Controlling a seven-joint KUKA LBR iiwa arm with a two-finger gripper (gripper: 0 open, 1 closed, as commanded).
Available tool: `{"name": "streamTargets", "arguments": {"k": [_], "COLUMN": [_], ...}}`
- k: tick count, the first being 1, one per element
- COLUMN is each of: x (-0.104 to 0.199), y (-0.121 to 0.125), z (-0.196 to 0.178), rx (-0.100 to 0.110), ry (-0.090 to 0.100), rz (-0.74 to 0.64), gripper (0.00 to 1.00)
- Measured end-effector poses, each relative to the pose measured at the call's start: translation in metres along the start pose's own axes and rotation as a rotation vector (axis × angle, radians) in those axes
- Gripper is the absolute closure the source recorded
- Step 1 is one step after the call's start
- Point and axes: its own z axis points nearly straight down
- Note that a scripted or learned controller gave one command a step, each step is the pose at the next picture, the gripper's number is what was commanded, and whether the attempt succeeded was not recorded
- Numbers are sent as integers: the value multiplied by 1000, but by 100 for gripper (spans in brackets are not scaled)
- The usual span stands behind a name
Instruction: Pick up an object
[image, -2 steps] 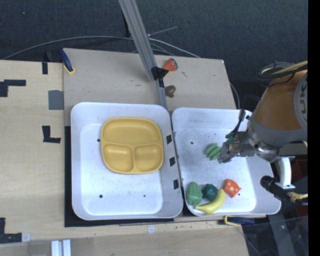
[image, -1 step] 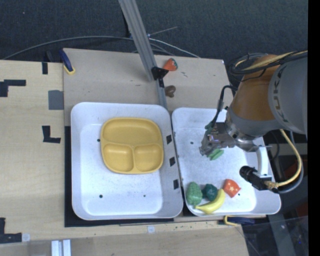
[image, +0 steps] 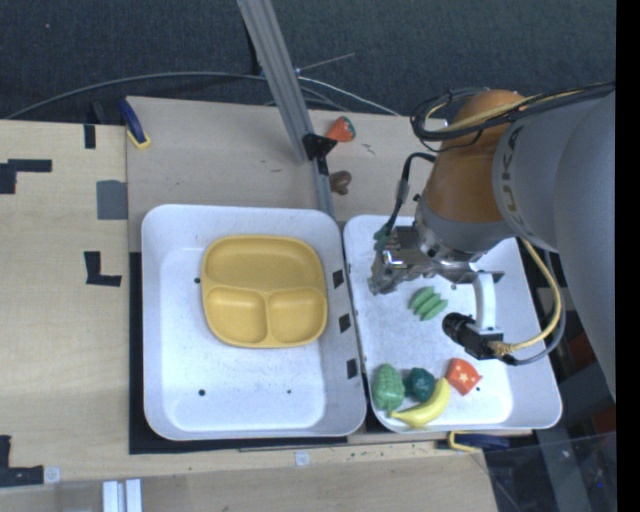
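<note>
Pincer (image: 385, 280): hanging low over the upper left part of the right bin (image: 535, 400), beneath the grey arm with its orange band (image: 470, 175); nothing is showing between its tips, and whether it is apart or together cannot be told from this slant.

Green pea pod (image: 427, 303): lying just beside the pincer, toward the bin's middle, on bare floor; judged the nearest candidate for the pick.

Cluster at the bin's near edge: a green leafy vegetable (image: 388, 383), a dark green piece (image: 420, 383), a yellow banana (image: 428, 405) and an orange-red piece (image: 462, 375), the first three touching or nearly so, well apart from the pincer.

Left bin (image: 160, 330): holding a yellow divided tray (image: 265, 290).

Handling note: the step in hand is appearing to be the approach. Doing it well is calling for centring over the pea pod, turning the wrist across its narrow width, and descending fully before closing; the crowded cluster is looking riskier.
</note>
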Motion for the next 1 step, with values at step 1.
{"name": "streamTargets", "arguments": {"k": [1], "x": [47], "y": [14], "z": [-9], "rx": [0], "ry": [1], "rz": [-1], "gripper": [100]}}
